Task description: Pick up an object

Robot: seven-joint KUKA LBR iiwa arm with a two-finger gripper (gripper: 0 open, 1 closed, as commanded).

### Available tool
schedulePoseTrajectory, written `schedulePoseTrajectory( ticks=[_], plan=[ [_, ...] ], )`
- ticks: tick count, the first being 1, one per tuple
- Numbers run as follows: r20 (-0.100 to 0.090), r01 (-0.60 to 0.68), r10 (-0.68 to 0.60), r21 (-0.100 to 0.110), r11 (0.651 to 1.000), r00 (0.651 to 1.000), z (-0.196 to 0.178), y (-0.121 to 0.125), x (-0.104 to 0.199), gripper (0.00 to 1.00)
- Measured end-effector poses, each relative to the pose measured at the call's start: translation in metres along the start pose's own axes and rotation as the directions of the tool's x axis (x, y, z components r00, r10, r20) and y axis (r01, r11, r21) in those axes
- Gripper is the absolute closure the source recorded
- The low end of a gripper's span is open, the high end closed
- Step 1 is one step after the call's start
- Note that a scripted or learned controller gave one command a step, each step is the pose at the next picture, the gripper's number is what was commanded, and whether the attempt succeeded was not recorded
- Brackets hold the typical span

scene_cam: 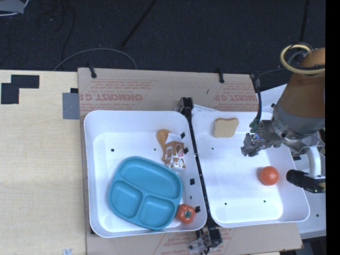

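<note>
My gripper (pixel 251 145) hangs over the right bin (pixel 239 209), near its right side, with nothing visibly held. An orange-red ball (pixel 269 175) lies on the bin floor just below and to the right of the gripper, apart from it. A tan slice of bread (pixel 226 127) rests near the bin's far edge, to the left of the gripper. In the left bin (pixel 98 142) lie a blue divided plate (pixel 144 192), a brown piece (pixel 163 137), a small printed packet (pixel 174 155) and a red tomato (pixel 185 213).
A black divider (pixel 194 163) runs between the two bins. Brown cardboard (pixel 138 92) lies under the bins at the back. The grey arm (pixel 303 105) enters from the right, above the right bin's far corner.
</note>
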State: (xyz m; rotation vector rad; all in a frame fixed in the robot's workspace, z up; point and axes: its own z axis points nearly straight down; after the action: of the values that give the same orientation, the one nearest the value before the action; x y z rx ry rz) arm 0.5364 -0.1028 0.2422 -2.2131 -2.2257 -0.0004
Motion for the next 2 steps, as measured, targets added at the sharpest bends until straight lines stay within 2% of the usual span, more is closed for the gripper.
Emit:
schedulePoseTrajectory(
  ticks=[2],
  plan=[
    [0.001,-0.002,0.002,0.0,1.0,1.0,-0.004,0.036,0.087,1.0]
  ],
)
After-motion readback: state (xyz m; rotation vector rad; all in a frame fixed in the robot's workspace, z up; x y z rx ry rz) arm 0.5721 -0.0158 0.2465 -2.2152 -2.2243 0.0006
